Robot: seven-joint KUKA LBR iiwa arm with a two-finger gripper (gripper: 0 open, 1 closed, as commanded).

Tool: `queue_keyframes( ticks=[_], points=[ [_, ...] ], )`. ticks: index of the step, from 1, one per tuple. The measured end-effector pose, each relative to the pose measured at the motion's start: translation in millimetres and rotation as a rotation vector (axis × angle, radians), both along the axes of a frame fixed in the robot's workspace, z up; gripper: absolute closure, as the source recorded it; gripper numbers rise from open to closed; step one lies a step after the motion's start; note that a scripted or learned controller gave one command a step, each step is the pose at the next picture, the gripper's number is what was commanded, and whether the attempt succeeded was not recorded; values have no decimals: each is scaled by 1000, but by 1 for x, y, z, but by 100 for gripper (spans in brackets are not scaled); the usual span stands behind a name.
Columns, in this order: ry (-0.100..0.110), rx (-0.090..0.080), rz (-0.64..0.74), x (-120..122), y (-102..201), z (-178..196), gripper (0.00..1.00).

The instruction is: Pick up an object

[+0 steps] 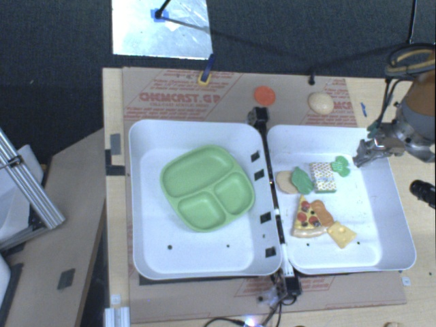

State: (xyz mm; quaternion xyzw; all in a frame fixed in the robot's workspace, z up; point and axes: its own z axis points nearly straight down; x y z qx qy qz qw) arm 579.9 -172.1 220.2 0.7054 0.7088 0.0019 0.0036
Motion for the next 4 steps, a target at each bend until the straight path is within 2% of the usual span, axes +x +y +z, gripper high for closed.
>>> queue_keyframes(
  ticks=[1, 2, 3, 4],
  points=[
    [6, 4, 5, -9, 51, 11, 100],
    [8, 5, 4, -34, 99, 11, 100],
    [8, 5, 5, -42, 147, 17, 100],
    [9, 5, 5, -46, 195, -1, 100]
  ],
)
